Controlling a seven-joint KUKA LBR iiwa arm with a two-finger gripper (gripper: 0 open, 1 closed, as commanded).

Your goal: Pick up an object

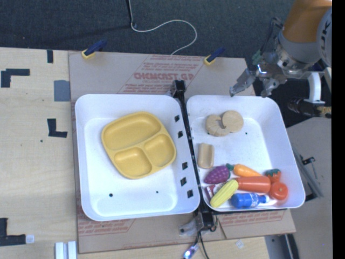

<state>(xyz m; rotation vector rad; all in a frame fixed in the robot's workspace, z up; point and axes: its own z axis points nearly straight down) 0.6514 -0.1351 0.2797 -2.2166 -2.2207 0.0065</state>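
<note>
You see the grey arm with the orange band (304,15) at about 2 o'clock of the view, above the far right corner of the right shallow white bin (280,123). Its two-finger gripper (250,86) hangs over the far rim of this bin, the fingers spread apart, and nothing sits between them.

In the right bin, the objects lie apart from the gripper. Two round tan cookie-like pieces (223,123) touch each other at 11 o'clock of the bin. A small beige bread-like block (205,156) lies at 9 o'clock, near the divider. Along the near edge, from 7 to 5 o'clock, you find a cluster: a purple toy grape bunch (218,174), a yellow toy corn cob (223,192), an orange toy carrot (247,171), a red-orange toy sausage (253,184), a blue and white small bottle (247,200) and a red toy tomato (278,190). These items touch or overlap.

The left shallow white bin (91,193) holds a yellow plastic tray with three compartments (138,144), a little toward 12 o'clock from the centre.
</note>
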